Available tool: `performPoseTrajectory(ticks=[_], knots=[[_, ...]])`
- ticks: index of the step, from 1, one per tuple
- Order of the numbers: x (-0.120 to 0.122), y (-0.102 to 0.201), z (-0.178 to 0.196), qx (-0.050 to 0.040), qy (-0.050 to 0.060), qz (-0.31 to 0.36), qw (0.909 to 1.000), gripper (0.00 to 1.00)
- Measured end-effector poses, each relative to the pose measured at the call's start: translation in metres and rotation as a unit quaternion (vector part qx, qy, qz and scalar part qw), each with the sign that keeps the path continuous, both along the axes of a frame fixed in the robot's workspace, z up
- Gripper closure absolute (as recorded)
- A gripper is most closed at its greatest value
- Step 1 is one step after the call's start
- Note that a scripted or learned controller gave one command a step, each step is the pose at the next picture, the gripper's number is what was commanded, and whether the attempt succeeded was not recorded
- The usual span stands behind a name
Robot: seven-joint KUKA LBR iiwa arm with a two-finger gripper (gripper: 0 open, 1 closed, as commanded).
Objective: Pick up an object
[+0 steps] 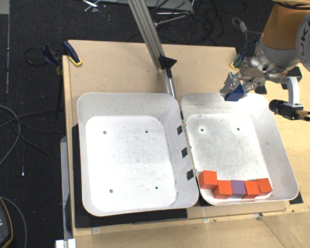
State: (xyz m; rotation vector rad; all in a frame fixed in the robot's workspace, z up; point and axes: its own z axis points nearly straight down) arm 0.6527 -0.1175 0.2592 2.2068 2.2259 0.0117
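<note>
- At two o'clock, above the right bin's (279,154) far rim, the gripper (236,90) hovers — fingers clamped on a blue block (237,93).
- Judged: pick made; next, lift clear — other blocks (235,186) at five o'clock.

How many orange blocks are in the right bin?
4, along the near edge of the right bin: one at the left, one beside it, then, past a purple block, two more.

bins (93,112) white, speckled | blocks (208,178) orange | one block (238,188) purple
</note>
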Motion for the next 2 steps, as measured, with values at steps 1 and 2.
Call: performPoseTrajectory(ticks=[1,2], knots=[[0.023,0.072,-0.032,0.0009,0.005,0.0,1.0,1.0],[0.029,0.139,-0.067,0.001,0.007,0.0,1.0,1.0]])
